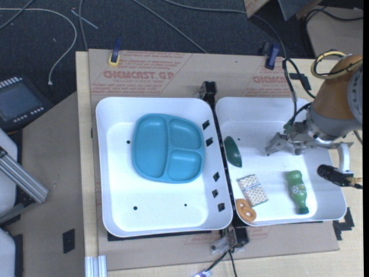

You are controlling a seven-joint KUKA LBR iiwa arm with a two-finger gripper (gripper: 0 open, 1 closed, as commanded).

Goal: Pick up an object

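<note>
Orange ring: we start nearest the camera, a small orange ring-shaped piece (246, 210) at 7 o'clock in the right white plastic bin (262, 111), against its near wall.
Packet: a flat patterned white packet (253, 189) lies just beyond the ring.
Bottle: a small green plastic bottle (297, 191) lies at 5 o'clock, apart from the packet.
Scoop: a dark green oval scoop (232, 151) sits at 9 o'clock by the divider.
Gripper: the grey two-finger gripper (282, 144) hangs mid-bin; we see nothing between the fingers, but can't tell their gap.
Risk: we judge a straight drop from here lands between items and closes on air.
Tray: the blue sectioned plastic tray (168, 148) fills the left white bin (115, 172).
</note>
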